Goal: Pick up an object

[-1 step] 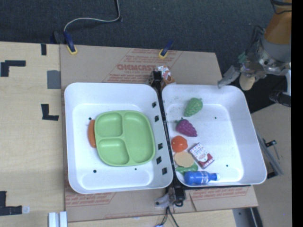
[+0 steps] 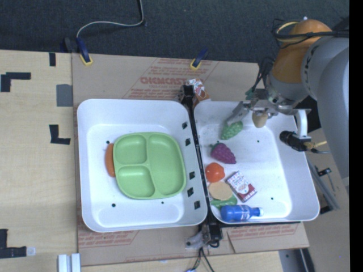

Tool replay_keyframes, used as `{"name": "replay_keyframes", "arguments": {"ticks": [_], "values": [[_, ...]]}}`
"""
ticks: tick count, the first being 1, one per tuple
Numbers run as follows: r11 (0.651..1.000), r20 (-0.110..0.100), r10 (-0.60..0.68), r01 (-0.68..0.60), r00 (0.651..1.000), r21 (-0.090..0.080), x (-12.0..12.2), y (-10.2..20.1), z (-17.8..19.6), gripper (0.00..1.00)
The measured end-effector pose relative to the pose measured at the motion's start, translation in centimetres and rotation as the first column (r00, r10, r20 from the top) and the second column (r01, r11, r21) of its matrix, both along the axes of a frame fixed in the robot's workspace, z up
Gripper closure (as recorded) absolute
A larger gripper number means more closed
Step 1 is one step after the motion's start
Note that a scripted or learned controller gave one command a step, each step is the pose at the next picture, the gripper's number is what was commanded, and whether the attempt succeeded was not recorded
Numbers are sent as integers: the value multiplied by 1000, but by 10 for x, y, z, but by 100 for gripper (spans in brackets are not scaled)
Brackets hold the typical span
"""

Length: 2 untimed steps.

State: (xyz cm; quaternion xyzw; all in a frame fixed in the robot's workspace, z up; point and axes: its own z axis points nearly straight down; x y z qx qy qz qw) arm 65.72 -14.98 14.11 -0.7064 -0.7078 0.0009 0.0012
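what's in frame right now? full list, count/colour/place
bins: 2, white, side by side on the bench
divided plate: 1, green, middle of the left bin
orange item: 1, orange, left bin, tucked against the plate's left edge
green toy: 1, green, right bin, upper left, right by the fingers
grapes: 1 bunch, purple, right bin, below the green toy
round item: 1, orange-red, right bin, by the divider
small box: 1, red and white, right bin, lower middle
flat tan item: 1, tan, right bin, left of the box
bottle: 1, blue, lying along the right bin's front wall
clamps: 2, yellow and blue, far edge of the cardboard
arm: 1, grey with orange band, from the right
gripper: 1, over the right bin's upper left
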Motion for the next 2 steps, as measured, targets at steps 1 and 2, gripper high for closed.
{"name": "replay_keyframes", "arguments": {"ticks": [1,2], "values": [[1000,4,0,0,1000,-2,12,33,-56,0],[1000,1,1,-1,1000,-2,11,33,-45,100]]}}
